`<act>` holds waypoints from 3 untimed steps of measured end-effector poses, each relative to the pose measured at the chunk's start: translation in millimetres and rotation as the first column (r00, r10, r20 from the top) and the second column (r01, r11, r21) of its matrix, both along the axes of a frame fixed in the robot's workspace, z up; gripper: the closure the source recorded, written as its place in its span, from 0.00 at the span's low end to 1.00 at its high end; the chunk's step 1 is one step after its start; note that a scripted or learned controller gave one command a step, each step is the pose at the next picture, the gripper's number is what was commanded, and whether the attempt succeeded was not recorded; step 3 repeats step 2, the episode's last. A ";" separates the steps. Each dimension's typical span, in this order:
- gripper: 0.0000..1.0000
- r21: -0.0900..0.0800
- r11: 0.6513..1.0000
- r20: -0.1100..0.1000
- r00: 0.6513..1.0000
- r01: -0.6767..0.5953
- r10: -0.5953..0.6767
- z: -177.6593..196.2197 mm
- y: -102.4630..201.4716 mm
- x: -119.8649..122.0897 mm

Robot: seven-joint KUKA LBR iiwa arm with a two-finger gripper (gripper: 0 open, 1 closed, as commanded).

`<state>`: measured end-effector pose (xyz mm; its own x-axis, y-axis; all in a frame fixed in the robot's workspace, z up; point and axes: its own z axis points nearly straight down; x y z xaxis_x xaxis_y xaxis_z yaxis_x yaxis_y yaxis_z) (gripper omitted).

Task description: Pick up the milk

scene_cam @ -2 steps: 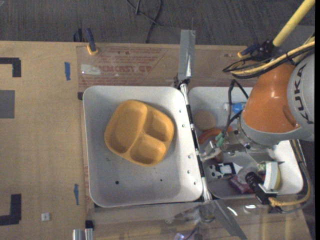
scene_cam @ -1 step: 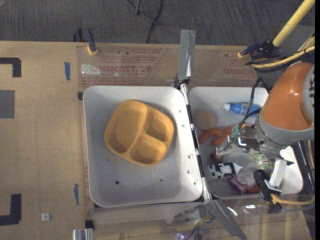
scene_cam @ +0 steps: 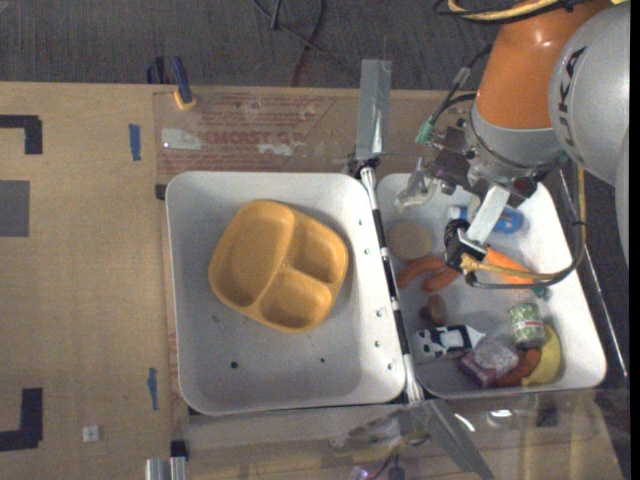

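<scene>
The milk (scene_cam: 446, 341) is a small carton with black and white cow patches. It lies on its side near the front left of the right bin (scene_cam: 588, 340). My gripper (scene_cam: 420, 184) hangs over the far left corner of that bin, well behind the milk and apart from it. Nothing shows in the gripper. The grey and orange arm covers the bin's far right part.
Around the milk lie a brown lump (scene_cam: 435, 309), a purple packet (scene_cam: 486, 364), a green can (scene_cam: 526, 323) and a banana (scene_cam: 548, 360). Further back are a sausage (scene_cam: 427, 271), a tan disc (scene_cam: 410, 238) and a carrot (scene_cam: 506, 264). A yellow divided plate (scene_cam: 279, 265) sits in the left bin (scene_cam: 200, 368).
</scene>
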<state>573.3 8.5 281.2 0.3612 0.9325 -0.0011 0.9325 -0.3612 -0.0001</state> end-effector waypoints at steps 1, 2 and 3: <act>0.00 0.000 0.998 0.000 0.998 0.063 -0.063 22.9 -4.3 -8.2; 0.00 0.000 0.983 -0.003 0.983 0.184 -0.184 -51.9 -21.0 -15.5; 0.00 0.000 0.983 -0.003 0.983 0.184 -0.184 -51.9 -21.0 -15.5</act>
